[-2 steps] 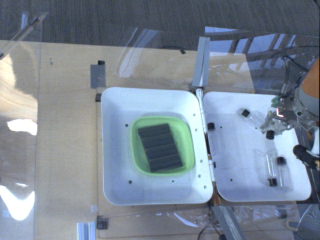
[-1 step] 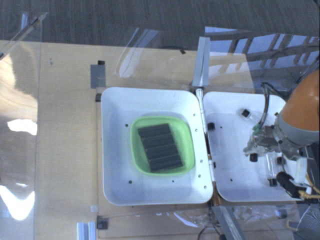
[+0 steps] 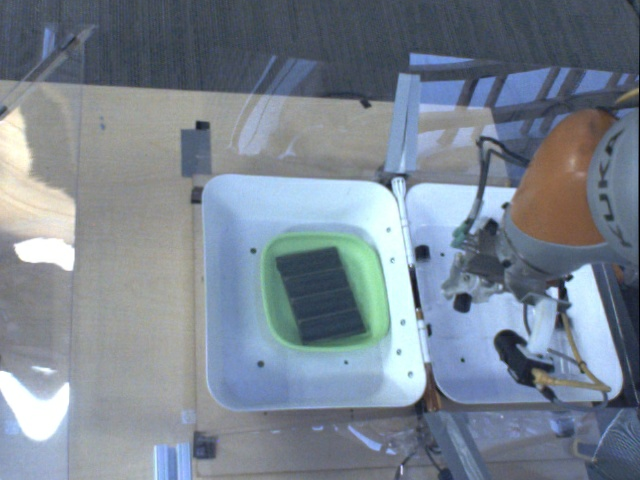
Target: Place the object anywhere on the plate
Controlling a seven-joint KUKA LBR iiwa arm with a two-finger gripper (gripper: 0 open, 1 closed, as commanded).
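The dark ridged object (image 3: 320, 295) is already lying flat on the green plate (image 3: 272, 268) in the left bin (image 3: 225, 368), so the placing step is looking done to me. The arm (image 3: 580, 188) is hanging over the right bin (image 3: 600, 368), its hand (image 3: 470, 268) well apart from the object, to its right. Whether the hand is clenched or released I cannot tell. Next, I reckon, it is only needing to pull clear.
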